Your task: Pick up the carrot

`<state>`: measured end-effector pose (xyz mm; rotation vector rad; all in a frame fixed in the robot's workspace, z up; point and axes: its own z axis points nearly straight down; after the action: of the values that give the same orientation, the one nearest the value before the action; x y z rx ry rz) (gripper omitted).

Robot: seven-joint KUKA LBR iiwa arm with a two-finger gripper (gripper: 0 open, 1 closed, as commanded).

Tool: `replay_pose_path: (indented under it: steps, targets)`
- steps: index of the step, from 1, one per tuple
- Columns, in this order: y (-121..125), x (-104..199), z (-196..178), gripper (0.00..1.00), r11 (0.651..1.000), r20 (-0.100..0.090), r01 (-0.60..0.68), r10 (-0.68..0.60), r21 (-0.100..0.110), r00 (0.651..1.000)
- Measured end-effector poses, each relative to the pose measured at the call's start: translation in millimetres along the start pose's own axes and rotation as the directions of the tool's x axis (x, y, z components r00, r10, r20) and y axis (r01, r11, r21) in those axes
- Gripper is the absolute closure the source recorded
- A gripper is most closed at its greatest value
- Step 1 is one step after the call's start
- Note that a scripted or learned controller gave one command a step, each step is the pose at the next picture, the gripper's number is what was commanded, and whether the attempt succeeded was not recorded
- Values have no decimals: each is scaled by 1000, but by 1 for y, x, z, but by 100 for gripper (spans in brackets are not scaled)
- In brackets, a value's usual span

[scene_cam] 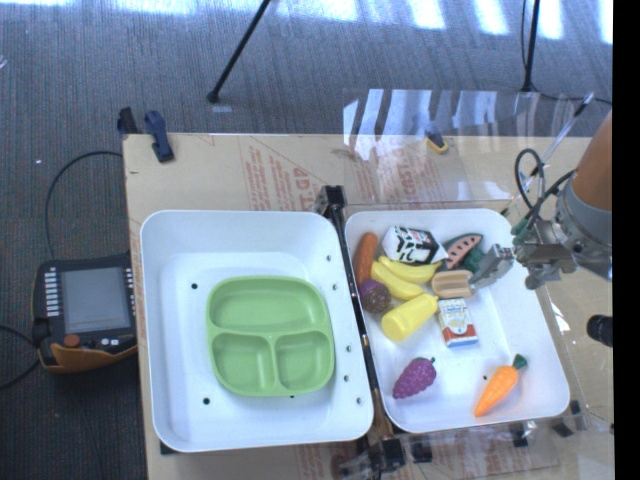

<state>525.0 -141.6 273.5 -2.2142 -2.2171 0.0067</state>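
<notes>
While your arm (590,208) reaches in low from 3 o'clock, its gripper (497,265) hangs by the hot dog (451,284), holding nothing. Your carrot (499,386) lies at 5 o'clock in the right bin (555,373).

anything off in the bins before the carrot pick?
Nothing spilled or damaged. The carrot lies alone near the right bin's front corner, while the tool sits over the toy food pile at the back, well away from it.
</notes>
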Motion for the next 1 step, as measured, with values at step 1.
replay_pose_path:
  steps: [1]
  targets:
    - [-52, -30, 120, 0, 993, -5, 119, -119, 11, 993]
